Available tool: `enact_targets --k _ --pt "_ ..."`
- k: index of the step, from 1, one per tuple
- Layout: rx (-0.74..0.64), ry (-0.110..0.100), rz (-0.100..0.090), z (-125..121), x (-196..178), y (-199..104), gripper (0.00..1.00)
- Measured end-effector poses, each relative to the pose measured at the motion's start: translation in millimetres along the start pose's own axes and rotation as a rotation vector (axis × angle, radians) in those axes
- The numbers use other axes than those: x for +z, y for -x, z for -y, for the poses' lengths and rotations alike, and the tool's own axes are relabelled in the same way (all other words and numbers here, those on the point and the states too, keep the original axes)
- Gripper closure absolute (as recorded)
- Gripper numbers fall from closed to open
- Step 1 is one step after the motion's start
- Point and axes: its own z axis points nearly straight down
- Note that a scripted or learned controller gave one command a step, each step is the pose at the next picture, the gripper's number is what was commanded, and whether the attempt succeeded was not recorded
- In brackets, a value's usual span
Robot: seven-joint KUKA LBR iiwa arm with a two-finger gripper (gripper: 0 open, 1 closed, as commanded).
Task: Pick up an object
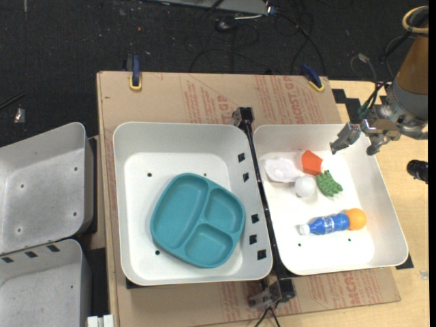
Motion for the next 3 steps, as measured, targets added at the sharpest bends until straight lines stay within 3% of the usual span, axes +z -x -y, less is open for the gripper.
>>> enact_targets --k 1,3 --pt "-0.003 0.012 0.003 -2.6 -7.4 -0.5 0.00" --pt "-0.001 0.006 0.001 2.8 101.2 4.2 0.00"
